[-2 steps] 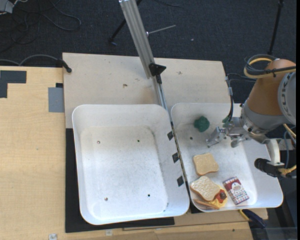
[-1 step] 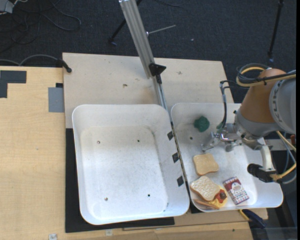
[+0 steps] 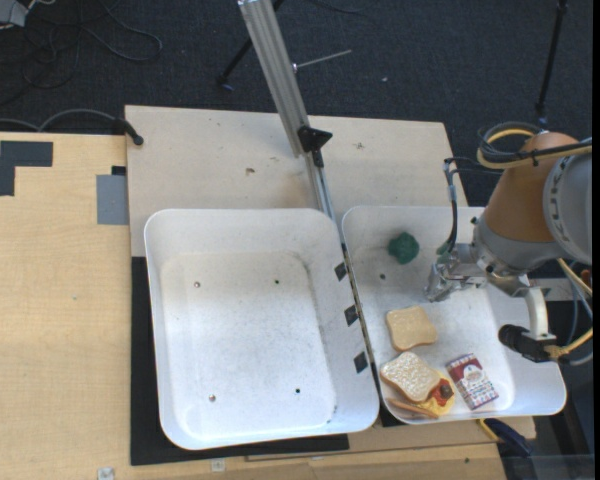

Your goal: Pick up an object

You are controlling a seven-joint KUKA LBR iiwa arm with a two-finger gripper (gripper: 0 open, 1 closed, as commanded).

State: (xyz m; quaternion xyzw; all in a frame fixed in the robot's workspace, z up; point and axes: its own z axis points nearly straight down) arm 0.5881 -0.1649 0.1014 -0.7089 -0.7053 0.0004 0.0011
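Note:
The right bin (image 3: 375, 238) holds a small green ball-like object (image 3: 404, 247) near its back. A tan bread slice (image 3: 411, 327) lies in the middle. A sandwich (image 3: 417, 381) with a yellow and red filling sits at the front, beside a small red and white packet (image 3: 472, 382). My gripper (image 3: 442, 284) hangs low over the right bin, right of the green object and just behind the bread slice. I see nothing between its fingers.
The left bin (image 3: 245, 328) lies beside the right one, with a row of black clips (image 3: 351, 313) along the shared edge. A slanted aluminium post (image 3: 280, 73) rises behind the bins. The arm's orange band (image 3: 525, 193) and cables (image 3: 500, 143) crowd the right side.

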